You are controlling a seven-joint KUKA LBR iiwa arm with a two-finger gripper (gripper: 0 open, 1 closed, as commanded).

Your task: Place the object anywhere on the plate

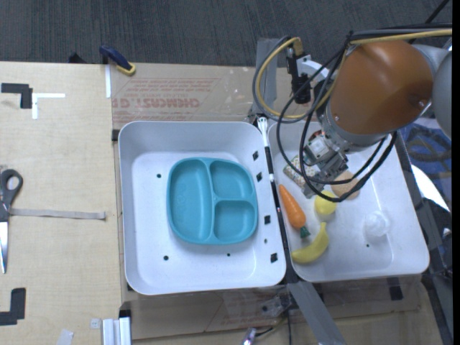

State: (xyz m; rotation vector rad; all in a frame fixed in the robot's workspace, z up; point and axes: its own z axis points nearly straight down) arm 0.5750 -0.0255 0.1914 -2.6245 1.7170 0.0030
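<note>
End effector (325,165), grip state unclear, above right bin's (402,261) crowded left edge, beside carrot (291,205)

teal plate (213,200), orange carrot (291,205), yellow banana (313,246)

My gripper (325,165) hangs over the right bin (392,254), where carrot (291,205) and banana (313,246) lie (carrot behind); the plate (213,200) sits in the left bin (140,214).

I count two bins (136,214), one plate (213,200), one carrot (291,205), one banana (313,246), one lemon (325,206), and one pair of scissors (7,192).
</note>
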